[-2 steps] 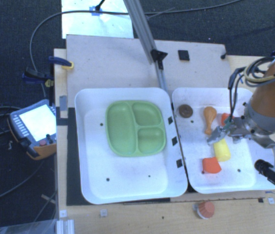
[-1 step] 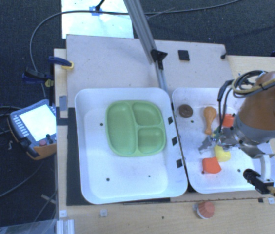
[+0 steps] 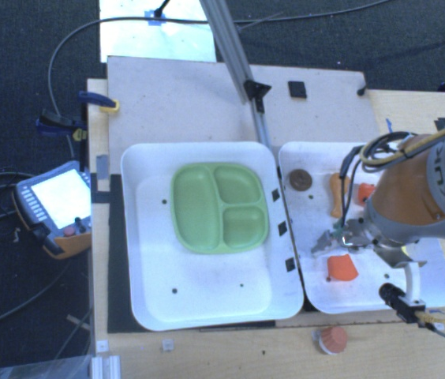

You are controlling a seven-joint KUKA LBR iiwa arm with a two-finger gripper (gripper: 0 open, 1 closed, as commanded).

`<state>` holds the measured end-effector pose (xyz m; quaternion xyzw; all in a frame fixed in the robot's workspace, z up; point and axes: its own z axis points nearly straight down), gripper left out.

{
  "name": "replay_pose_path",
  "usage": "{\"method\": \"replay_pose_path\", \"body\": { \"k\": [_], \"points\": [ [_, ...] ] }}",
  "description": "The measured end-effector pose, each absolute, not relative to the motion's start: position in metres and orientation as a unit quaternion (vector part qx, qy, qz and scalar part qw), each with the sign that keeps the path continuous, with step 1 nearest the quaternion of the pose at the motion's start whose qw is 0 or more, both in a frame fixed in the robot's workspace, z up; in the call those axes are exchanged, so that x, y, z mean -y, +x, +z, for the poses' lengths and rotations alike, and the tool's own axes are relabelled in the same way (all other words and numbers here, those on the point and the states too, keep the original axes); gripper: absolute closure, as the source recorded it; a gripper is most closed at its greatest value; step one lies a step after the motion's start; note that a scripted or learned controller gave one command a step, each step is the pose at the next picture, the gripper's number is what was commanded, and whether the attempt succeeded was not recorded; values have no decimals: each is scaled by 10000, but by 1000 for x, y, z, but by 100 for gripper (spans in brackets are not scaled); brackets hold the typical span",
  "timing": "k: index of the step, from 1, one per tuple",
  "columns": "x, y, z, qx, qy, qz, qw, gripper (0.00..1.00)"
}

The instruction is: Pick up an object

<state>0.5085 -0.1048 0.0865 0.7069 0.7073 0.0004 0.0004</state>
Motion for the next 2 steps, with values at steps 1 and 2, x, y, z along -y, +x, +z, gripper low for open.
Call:
{"method": "replay_pose_path", "body": {
  "k": [1, 2],
  "points": [
    [106, 510, 100, -7070, 7072, 16, 36, 100],
    [111, 511, 162, -7084, 7058, 13, 21, 100]
  ]
}}
